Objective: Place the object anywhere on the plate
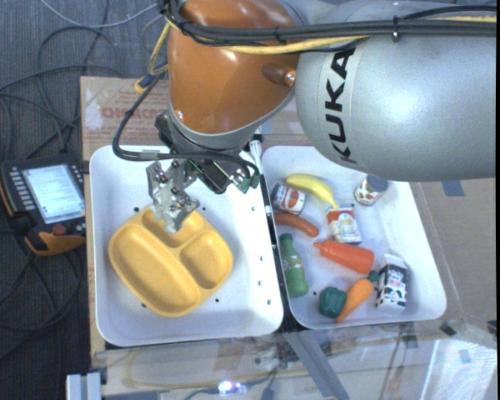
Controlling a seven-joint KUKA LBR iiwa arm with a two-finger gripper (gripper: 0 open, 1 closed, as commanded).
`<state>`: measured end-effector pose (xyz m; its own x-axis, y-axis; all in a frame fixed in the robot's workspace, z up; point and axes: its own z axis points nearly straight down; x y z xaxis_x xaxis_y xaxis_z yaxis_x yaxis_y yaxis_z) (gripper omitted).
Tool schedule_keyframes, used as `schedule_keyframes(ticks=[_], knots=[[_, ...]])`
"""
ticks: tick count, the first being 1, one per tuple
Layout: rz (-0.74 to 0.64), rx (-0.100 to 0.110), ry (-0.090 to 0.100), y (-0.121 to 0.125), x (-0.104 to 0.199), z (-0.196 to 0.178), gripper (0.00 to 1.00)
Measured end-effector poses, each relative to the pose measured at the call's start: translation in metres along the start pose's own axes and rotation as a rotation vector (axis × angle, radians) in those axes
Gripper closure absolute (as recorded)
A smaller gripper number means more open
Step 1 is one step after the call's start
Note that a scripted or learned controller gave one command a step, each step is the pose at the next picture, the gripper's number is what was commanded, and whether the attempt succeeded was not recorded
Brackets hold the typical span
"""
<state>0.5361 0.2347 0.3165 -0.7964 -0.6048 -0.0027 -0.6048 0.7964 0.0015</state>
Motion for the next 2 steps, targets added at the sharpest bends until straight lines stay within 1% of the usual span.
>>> schedule_keyframes(ticks=[1,2], knots=[[0.016,-0.002,0.004,-0.0006,0.0119,0.1397,1.00],[0.016,-0.002,0.003,-0.0006,0.0117,0.1395,0.00]])
